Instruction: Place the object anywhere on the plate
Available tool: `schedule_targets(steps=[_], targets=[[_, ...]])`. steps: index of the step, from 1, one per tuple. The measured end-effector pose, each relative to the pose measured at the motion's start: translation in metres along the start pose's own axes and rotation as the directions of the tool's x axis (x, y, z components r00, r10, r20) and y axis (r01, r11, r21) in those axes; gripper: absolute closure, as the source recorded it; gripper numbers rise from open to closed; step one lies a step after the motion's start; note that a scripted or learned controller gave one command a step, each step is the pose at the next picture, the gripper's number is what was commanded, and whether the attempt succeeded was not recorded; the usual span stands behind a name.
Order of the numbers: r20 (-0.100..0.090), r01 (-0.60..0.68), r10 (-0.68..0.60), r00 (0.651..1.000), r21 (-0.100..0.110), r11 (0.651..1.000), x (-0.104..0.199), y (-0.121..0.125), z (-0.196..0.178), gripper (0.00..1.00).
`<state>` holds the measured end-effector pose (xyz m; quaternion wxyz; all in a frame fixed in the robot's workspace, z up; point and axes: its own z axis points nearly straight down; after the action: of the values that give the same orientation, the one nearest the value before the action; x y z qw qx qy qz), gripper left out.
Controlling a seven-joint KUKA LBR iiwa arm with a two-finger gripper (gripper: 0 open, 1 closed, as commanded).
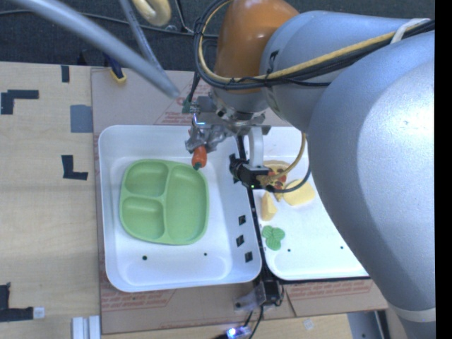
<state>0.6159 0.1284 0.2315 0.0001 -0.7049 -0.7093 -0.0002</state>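
Pale wooden table (42, 210) with black angular marks carries a brown cardboard sheet, and on that sheet sit two shallow white bins side by side. Inside the left white bin (116, 267) lies a light green plastic plate (164, 202) with three compartments, set toward the bin's left half. Its upper right corner is just beside a small orange carrot-shaped object (200, 157), which hangs tilted, tip down, just over that corner of the plate's rim. That orange object sits between the fingers of the pincer (199, 147), which is clamped on its upper end. Above the pincer rises the grey arm with its rounded orange band (247, 30), wrapped by dark and yellow cables, and the arm's bulky grey body covers much of the right white bin (318, 260). On the visible floor of the right bin rest a pale yellow chunk (268, 207), another yellow piece (300, 195) and a small green leafy toy (273, 237), near the divider between the bins.
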Motion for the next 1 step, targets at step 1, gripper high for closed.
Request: schedule_targets(steps=[1], targets=[[0.003,-0.005,0.005,1.0,0.003,1.0,0.0083,0.0026,0.0169,1.0]])
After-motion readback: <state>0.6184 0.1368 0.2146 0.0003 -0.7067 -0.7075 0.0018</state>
